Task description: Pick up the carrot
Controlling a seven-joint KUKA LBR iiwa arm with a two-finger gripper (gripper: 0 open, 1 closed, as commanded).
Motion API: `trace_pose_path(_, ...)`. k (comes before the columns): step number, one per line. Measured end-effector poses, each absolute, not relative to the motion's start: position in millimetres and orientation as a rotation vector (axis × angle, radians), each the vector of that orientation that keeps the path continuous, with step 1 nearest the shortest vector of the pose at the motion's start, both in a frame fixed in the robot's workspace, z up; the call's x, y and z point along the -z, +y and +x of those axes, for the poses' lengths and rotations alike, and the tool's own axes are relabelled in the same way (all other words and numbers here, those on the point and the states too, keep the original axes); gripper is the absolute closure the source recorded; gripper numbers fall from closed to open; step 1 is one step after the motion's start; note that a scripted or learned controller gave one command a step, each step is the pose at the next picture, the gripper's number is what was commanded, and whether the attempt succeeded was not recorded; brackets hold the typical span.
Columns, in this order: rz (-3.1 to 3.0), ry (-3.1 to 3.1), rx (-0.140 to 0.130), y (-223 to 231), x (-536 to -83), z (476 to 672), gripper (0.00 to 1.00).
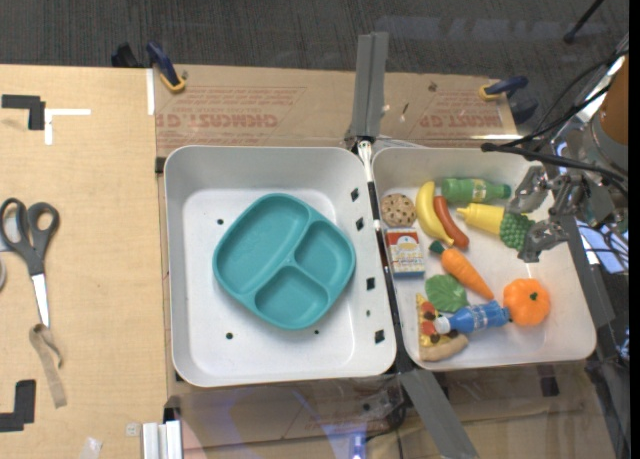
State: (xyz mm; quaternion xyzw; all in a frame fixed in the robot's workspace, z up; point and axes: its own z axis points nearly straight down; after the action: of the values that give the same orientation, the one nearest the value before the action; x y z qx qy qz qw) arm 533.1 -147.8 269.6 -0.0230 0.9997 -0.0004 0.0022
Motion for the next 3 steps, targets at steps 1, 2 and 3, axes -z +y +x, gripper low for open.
trace_pose_path(1,-0.072,3.137,0.001,-147.6,-269.4,533.1,0.00)
trace_pose_path(2,-0.217,3.132,-0.001,-166.8,-151.9,549.4,0.00)
trace_pose_path(3,-0.209,3.127,0.002,-137.7,-95.8,537.5,0.00)
